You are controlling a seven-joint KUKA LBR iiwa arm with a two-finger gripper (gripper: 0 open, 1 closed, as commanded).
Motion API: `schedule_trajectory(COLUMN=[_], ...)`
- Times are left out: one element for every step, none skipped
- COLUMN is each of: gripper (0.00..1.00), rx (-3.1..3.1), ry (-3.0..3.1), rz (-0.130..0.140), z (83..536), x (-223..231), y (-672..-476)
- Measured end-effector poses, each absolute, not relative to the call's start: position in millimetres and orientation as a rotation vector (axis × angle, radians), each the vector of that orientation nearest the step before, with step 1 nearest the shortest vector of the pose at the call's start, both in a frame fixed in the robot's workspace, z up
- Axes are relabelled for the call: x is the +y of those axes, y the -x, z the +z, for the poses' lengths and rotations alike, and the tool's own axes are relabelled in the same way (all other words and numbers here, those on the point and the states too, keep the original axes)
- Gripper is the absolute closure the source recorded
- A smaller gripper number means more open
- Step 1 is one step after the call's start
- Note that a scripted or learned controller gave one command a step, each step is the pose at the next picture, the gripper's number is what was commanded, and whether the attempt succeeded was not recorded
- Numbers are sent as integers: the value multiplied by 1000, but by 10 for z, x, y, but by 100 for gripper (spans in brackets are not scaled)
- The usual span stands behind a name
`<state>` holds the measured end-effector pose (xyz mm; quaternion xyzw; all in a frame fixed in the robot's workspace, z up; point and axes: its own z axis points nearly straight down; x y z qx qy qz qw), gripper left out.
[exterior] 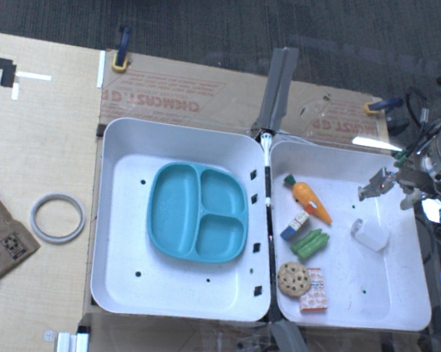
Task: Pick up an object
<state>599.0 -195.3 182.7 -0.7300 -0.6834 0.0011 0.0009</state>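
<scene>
Evidently the hand [382, 186] hovered open, holding nothing, near the white cup [370, 234]; it needed to centre over it before closing

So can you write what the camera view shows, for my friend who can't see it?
A robot arm's gripper hovers over the right white bin, which holds a toy carrot, a green toy vegetable, a cookie, a small snack packet and a white cup. The left bin holds a blue divided plate.

Teal tray [199, 212], carrot [312, 199], cookie [294, 279]
</scene>
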Motion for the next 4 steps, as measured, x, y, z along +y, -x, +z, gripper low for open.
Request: schedule_trajectory(gripper=[0, 0, 100, 100], rx=[-2271, -2358, -2352, -2350], ry=[2170, 2078, 2080, 2084], rz=[2, 0, 4, 2], z=[922, 922, 1006, 917], x=[-1441, -981, -992, -971], y=[-5810, -6099, -6091, -5839])
